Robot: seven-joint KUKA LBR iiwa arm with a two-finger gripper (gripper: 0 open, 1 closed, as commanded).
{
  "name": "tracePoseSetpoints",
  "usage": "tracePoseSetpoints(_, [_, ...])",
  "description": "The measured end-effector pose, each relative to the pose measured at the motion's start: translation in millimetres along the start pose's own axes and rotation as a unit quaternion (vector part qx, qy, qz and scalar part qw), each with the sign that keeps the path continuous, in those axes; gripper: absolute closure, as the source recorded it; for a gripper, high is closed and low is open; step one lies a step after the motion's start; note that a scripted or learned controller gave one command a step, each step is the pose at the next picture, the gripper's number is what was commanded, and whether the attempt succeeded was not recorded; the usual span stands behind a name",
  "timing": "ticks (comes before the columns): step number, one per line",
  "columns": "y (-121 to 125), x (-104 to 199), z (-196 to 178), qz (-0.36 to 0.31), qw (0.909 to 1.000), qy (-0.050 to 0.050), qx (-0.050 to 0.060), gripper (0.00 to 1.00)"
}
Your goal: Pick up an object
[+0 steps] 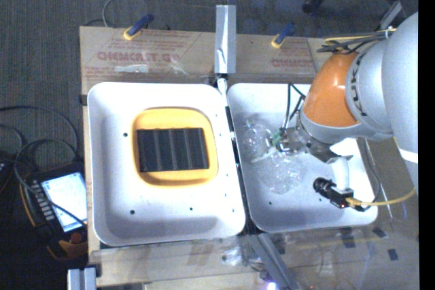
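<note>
In the left bin (109, 214) lies a flat yellow object (175, 146) with a black ribbed panel in its middle. The right bin (299, 217) holds crumpled clear plastic pieces (272, 163) near its centre and left side. My gripper (281, 141) hangs low over the right bin, under the orange band (329, 95) of the arm, right at the upper edge of the clear plastic. The wrist hides most of the gripper, and I see nothing plainly held in it.
A black connector on a yellow cable (333, 192) dangles from the arm over the right bin's lower right. Two blue and yellow clamps (138, 26) hold the board behind the bins. A metal post (225, 41) rises between the bins at the back.
</note>
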State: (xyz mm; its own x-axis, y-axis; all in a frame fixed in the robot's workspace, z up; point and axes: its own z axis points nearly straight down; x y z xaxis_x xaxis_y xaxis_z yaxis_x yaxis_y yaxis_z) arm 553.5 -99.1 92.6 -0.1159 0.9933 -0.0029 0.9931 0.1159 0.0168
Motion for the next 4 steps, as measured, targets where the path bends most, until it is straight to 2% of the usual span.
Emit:
tracePoseSetpoints(1, [61.6, -4.1, 1.7, 0.024, 0.9997, 0.000, 0.003, 0.00])
tracePoseSetpoints(2, [114.0, -22.2, 4.1, -0.044, 0.9990, 0.000, 0.009, 0.00])
tracePoseSetpoints(3, [74.3, -39.6, -18.8, -0.001, 1.0000, 0.001, 0.009, 0.00])
tracePoseSetpoints(4, [76.0, -27.4, -56.5, -0.053, 0.9986, 0.000, 0.009, 0.00])
